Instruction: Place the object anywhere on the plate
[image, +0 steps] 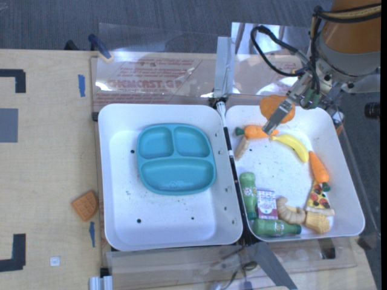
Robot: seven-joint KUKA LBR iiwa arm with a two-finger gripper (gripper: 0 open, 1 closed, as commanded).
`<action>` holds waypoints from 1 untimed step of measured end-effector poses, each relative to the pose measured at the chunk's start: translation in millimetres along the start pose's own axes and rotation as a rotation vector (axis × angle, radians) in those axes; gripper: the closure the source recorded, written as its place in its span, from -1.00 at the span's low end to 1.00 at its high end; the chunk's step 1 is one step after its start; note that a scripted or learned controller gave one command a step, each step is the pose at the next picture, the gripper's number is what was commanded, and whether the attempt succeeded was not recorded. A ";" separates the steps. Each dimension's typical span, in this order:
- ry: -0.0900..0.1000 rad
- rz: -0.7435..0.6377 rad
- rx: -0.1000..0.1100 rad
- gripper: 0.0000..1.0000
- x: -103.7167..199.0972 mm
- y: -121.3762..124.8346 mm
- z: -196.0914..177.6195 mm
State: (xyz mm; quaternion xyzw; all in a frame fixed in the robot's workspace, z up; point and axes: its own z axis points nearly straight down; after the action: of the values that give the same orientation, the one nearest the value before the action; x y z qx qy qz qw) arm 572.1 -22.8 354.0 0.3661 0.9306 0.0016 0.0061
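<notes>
The blue divided plate [176,159] lies in the left bin [121,222] with nothing on it. My gripper [268,127] reaches down into the back of the right bin [351,210], its tip right beside a small orange carrot [254,133] and in front of a round orange fruit [273,106]. The tip looks to touch the carrot's right end, but the view does not show a grasp. A yellow banana [294,145] lies just right of the tip.
The right bin also holds a longer carrot [319,167], a beige piece [242,147], an upright green bottle [247,186], a pink carton [266,203], a lying green bottle [275,227], a croissant [291,212] and a pizza slice [318,198]. A waffle-like square [84,205] lies on the bench at left.
</notes>
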 end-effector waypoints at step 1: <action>-0.001 -0.005 0.001 1.00 1.1 2.5 -7.5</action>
State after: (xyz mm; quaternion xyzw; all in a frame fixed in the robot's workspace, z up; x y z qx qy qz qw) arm 572.9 -20.2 361.5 0.3637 0.9315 0.0011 0.0063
